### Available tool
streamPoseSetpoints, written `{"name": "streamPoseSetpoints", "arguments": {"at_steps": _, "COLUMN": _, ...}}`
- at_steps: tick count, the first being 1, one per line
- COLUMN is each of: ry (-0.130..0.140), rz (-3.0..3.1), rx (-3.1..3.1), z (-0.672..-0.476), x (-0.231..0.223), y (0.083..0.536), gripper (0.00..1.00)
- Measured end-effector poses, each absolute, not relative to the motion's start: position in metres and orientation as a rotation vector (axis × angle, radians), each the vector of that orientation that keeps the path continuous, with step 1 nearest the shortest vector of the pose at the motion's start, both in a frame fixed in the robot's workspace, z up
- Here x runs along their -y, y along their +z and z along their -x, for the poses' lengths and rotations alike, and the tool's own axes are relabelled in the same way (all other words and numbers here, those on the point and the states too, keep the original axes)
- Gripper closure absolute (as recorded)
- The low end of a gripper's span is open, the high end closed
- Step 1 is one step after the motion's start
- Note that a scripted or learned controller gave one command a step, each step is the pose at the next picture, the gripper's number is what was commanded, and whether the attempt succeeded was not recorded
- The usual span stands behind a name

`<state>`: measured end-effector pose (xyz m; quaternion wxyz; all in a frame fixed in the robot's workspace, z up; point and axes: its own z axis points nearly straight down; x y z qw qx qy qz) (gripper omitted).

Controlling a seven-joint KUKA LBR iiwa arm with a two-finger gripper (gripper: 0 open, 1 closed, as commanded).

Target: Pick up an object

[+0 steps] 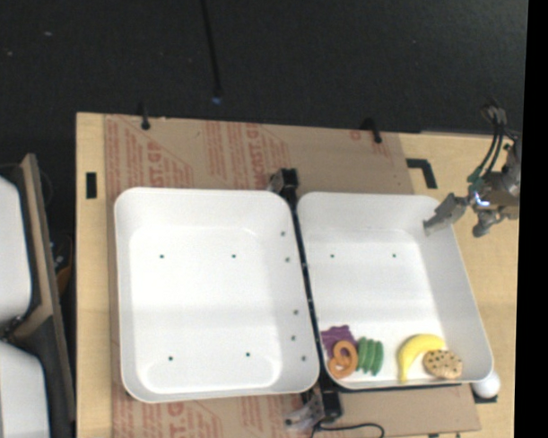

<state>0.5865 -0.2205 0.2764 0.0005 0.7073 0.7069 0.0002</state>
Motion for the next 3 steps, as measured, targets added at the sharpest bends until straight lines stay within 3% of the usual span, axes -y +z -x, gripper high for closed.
{"name": "streamPoseSetpoints", "arguments": {"at_steps": 1, "ry": 0.005, "rz": -2.213, "rx": -2.229, "z": -0.598, "x": 0.124, "y": 0.296, "gripper": 0.0}}
{"name": "streamPoseSetpoints", "arguments": {"at_steps": 2, "ry": 0.011, "rz": -2.209, "rx": -2.228, "z": -0.582, "x": 0.019, "y": 0.369, "gripper": 0.0}}
{"name": "streamPoseSetpoints", "arguments": {"at_steps": 3, "ry": 0.0, "rz": -2.215, "rx": -2.23, "z": -0.539, "x": -0.071, "y": 0.328, "gripper": 0.0}}
